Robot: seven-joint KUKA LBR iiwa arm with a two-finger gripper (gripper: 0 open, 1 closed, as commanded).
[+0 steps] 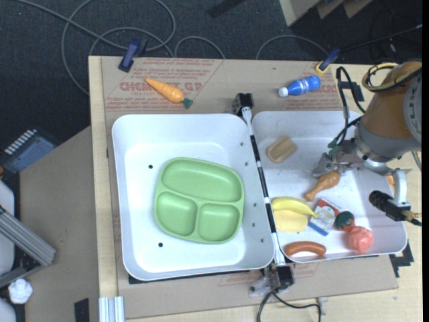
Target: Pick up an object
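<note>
Orange-brown, the toy drumstick (323,182) lay in the right bin (305,126), and we judged it the target because the gripper (337,162) hung just above its thick end. Whether the gripper gripped anything we could not tell (the wrist hid it). Beside the drumstick sat a yellow banana (292,210).

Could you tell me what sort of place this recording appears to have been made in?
Most likely a robotics lab set up for grasping trials. A grey arm reaches over two white bins on a bench, toy food such as a plastic banana fills one bin, and loose cables trail over the dark carpet.
</note>
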